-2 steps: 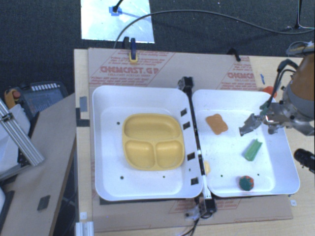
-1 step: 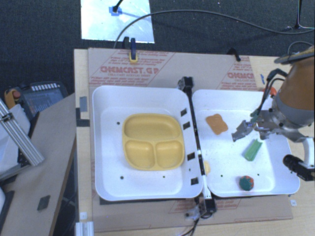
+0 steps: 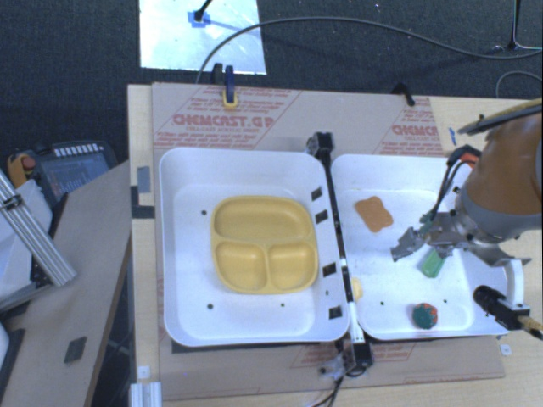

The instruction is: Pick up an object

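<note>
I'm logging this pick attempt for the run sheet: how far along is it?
Done: the arm has reached over the right bin. In hand: the gripper sits low beside the green object, but nothing is visibly between its fingers. Left: grasp and lift. The orange piece and the red-green ball lie loose; the yellow tray sits in the left bin.

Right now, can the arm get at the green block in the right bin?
Probably yes: the tool is right next to the green block in the right bin, with nothing between them.
</note>
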